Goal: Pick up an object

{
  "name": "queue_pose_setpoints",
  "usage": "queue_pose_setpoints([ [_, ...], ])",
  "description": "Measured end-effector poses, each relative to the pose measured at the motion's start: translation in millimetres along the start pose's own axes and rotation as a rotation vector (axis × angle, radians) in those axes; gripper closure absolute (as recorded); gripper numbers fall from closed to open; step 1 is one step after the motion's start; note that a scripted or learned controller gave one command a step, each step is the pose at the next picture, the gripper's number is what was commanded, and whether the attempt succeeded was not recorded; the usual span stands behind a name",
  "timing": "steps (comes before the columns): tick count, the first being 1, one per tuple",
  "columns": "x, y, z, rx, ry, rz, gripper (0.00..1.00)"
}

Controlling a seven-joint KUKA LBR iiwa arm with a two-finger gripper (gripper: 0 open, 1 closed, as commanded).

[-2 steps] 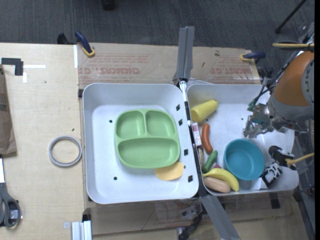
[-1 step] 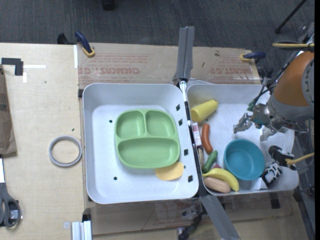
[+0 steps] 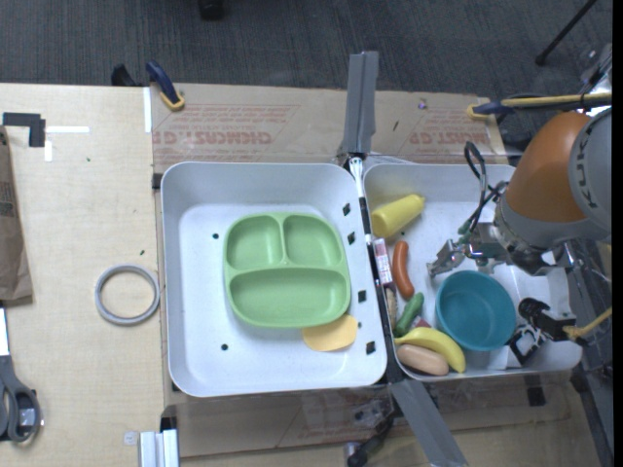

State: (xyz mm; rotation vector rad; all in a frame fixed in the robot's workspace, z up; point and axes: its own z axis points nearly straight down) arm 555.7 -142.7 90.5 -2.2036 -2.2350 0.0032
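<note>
Claw (image 3: 454, 254) hangs in the right bin (image 3: 443, 177) beside a blue bowl (image 3: 474, 309).

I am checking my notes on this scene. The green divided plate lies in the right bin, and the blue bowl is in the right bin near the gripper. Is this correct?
Not quite. The camera view shows the green divided plate in the left bin, not the right one. The rest holds: the blue bowl sits in the right bin, close to the gripper.

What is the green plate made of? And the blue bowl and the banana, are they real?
The green plate looks like matte plastic: one even colour, with moulded dividers. The blue bowl also looks plastic, smooth with a soft sheen. The banana is probably a plastic toy, since its yellow is very even and a little shiny, though the picture can't settle that.
</note>
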Motion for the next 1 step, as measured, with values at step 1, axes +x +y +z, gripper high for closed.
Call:
queue_pose_setpoints([
  [1,-0.5,-15.7,-4.3,-0.016,0.001,0.069,0.00],
])
